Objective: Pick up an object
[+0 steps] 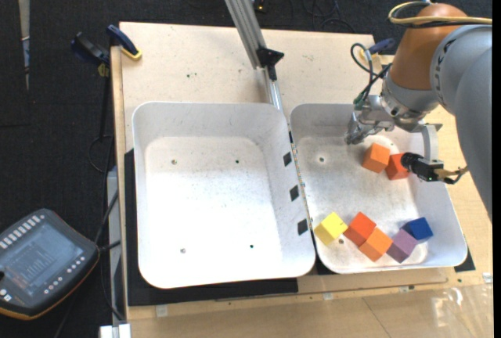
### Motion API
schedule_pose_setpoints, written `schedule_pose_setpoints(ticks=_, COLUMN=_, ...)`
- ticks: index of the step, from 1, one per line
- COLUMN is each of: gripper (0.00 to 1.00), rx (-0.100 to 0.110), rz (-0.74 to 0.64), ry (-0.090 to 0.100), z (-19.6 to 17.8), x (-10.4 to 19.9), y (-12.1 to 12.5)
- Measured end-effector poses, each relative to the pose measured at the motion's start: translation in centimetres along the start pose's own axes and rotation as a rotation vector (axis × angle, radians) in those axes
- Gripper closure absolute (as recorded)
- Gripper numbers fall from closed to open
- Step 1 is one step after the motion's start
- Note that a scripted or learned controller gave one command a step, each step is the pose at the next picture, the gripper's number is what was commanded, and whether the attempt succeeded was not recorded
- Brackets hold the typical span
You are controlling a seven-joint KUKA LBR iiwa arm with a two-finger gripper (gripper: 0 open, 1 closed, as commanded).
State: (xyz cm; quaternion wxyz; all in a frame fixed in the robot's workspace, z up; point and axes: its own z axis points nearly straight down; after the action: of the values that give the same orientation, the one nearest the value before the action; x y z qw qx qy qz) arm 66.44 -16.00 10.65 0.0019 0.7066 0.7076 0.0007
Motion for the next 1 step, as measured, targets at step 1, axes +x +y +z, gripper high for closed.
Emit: schedule_pose_setpoints(ticks=1, gripper=1.0, rx=-0.002, rz=0.0, ry=0.0, z=-4.34, x=0.09, y=0.05)
